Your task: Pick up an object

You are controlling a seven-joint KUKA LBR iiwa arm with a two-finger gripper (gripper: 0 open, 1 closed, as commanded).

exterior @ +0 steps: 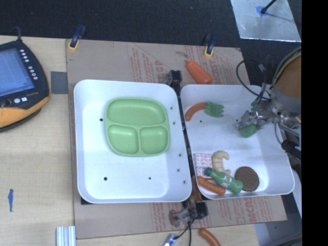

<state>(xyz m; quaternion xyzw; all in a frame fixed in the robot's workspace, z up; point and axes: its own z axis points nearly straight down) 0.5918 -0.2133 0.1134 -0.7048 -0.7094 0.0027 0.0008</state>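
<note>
Camera view: the gripper (251,121) reaches in from 3 o'clock and sits low over the right bin (271,160), fingers closed round a small green object (248,131) at the bin's 2 o'clock, apparently mid-grasp. Other toys crowd toward 6 o'clock: a brown disc (247,178) and a green bottle (225,179). The left bin (92,173) holds a green divided tray (137,126).
</note>
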